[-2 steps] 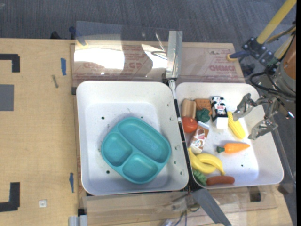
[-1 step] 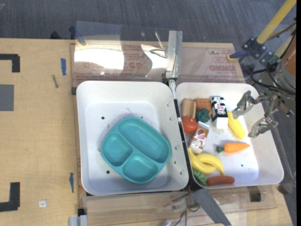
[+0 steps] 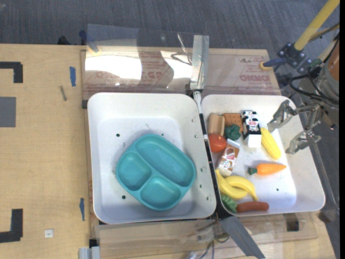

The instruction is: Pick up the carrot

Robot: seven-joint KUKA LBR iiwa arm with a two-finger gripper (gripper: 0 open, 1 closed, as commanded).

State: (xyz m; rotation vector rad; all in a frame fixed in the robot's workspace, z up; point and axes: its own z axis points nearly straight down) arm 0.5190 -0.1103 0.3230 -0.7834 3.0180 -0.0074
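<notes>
Orange carrot [image 3: 267,169] w/ green top is lying in the right bin [image 3: 307,190], roughly mid-bin toward its right side, green end pointing left, tip pointing right. It is lying apart from the other items, nothing gripping it.

The hand [image 3: 294,128] is hovering over the right bin's upper-right rim, above and to the right of the carrot, not touching it. Its two metal fingers [image 3: 280,115] are standing spread apart, w/ nothing between them. The grey arm is reaching in from the right edge.

Other stuff in the right bin: a yellow corn cob [image 3: 270,142] is lying just above the carrot, tilted; a small black-and-white carton [image 3: 249,124] is sitting next to the corn's upper-left end, w/ a white block [image 3: 254,141] just below it. A wooden cylinder [image 3: 216,124] and a red tomato [image 3: 217,143] are sitting along the left wall. A small printed box [image 3: 229,159] is lying below the tomato. A yellow banana [image 3: 238,185] is lying at lower left, w/ a red-brown sausage [image 3: 251,206] near the bottom wall.

The left bin [image 3: 108,117] is holding a teal divided plate [image 3: 155,170], three compartments, sitting a bit right of centre.

Both bins are sitting side by side on the wood-coloured surface [image 3: 38,161].
</notes>
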